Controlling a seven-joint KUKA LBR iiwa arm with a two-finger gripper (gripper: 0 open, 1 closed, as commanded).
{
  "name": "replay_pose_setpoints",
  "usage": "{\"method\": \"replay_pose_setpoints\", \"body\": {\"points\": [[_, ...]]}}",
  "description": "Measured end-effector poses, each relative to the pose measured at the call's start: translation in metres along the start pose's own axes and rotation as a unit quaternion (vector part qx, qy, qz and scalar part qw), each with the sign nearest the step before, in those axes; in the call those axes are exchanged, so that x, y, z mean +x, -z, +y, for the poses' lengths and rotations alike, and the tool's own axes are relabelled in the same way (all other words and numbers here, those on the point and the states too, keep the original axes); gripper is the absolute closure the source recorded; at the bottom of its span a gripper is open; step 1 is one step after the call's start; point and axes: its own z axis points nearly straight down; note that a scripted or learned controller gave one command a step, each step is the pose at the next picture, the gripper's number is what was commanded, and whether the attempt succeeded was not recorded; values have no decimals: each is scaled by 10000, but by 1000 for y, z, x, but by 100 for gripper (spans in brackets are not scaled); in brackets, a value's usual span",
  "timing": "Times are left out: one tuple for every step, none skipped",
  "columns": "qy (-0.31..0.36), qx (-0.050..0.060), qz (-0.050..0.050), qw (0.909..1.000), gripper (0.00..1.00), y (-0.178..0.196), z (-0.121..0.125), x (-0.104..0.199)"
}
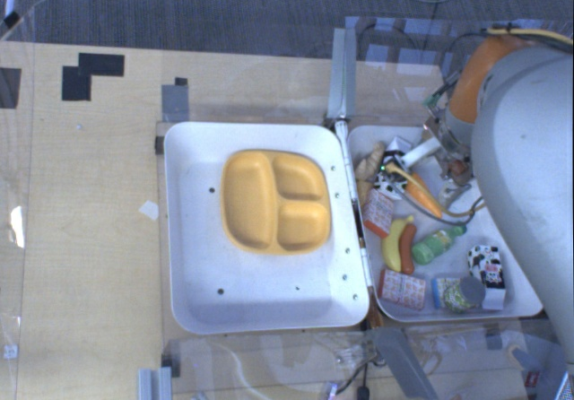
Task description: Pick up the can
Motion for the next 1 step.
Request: {"method": "replay_pose_setpoints", "body": {"points": [[0, -1, 0, 10000, 0, 0, 0, 0]]}}
